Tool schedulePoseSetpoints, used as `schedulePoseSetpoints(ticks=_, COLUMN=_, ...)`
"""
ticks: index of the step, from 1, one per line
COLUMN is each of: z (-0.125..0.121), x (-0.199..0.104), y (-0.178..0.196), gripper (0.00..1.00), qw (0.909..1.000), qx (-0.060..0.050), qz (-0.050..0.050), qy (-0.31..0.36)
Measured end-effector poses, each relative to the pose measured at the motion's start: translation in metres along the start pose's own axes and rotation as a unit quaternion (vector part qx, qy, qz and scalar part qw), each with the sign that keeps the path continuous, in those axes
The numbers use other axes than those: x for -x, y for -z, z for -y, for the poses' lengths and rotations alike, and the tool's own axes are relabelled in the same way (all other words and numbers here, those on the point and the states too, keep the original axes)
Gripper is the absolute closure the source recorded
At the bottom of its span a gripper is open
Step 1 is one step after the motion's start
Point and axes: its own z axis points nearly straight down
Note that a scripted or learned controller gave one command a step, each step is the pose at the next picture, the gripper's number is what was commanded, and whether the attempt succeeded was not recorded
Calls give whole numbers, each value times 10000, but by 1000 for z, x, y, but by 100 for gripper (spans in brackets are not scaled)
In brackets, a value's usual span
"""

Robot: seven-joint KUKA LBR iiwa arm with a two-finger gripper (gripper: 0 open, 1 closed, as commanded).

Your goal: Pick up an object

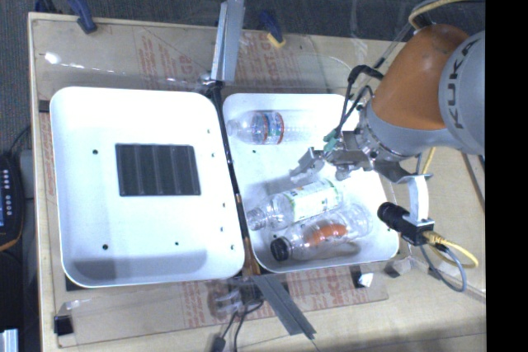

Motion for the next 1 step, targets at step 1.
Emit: schedulePoseSetpoints(ticks=1, z=8, x=-19, y=-117, gripper=0, qw=10000, qx=34, qz=4, qy=87)
